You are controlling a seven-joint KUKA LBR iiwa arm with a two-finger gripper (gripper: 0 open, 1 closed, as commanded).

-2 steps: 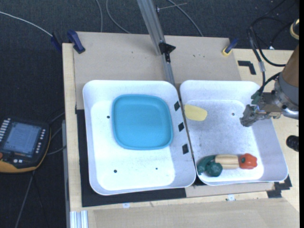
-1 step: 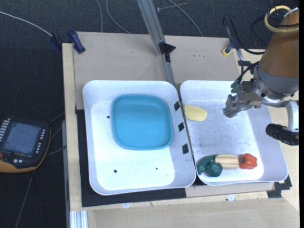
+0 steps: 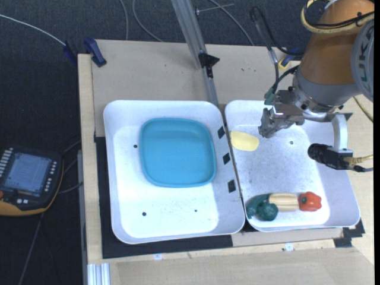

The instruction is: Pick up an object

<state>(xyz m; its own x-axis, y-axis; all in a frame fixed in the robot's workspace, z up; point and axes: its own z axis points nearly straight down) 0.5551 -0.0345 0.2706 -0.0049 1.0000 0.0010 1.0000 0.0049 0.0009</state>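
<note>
Pincer [image 3: 268,129]: hangs over the right bin [image 3: 332,218], just right of the yellow piece; whether it is apart or together cannot be told.
Yellow piece [image 3: 244,141]: lies on the right bin's floor near its left wall, nothing gripping it.
Green, tan and red items [image 3: 284,203]: in a row along the right bin's near edge.
Blue tray [image 3: 177,152]: sits in the left bin [image 3: 119,159].

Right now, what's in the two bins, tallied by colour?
Blue: 1, the blue tray in the left bin
Yellow: 1, the yellow piece in the right bin, beside the pincer
Green: 1, the green item
Tan: 1, the tan item
Red: 1, the red item
Total: 5
</note>
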